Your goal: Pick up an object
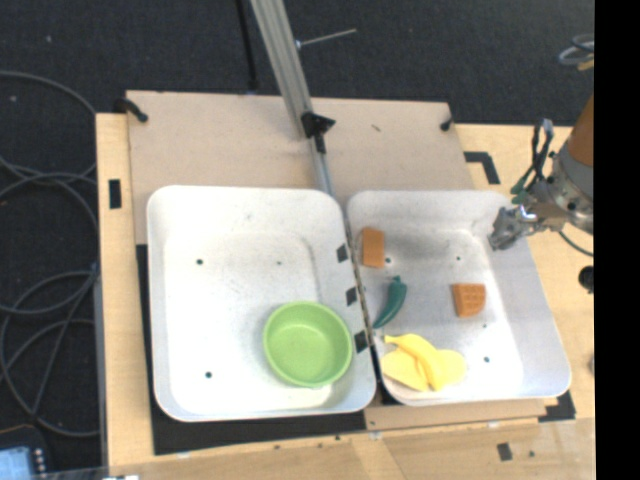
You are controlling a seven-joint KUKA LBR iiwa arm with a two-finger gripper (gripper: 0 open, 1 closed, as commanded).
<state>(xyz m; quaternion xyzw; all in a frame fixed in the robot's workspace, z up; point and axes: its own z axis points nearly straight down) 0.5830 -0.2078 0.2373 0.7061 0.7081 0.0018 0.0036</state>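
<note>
Hovering at the right bin's (520, 368) far right rim, your jaws (503, 230) show no readable gap; the orange block (468, 299) lies near, below-left, on the worktop (230, 138).

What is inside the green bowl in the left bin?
The green bowl shows only its own bare green inside, nothing in it. The patch of left bin floor beneath it is covered.

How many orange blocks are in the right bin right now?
2. One orange block sits by the right bin's left wall, near the divider. The other orange block lies toward the bin's middle-right, below the gripper. Nothing appears stacked that could hide another.
</note>
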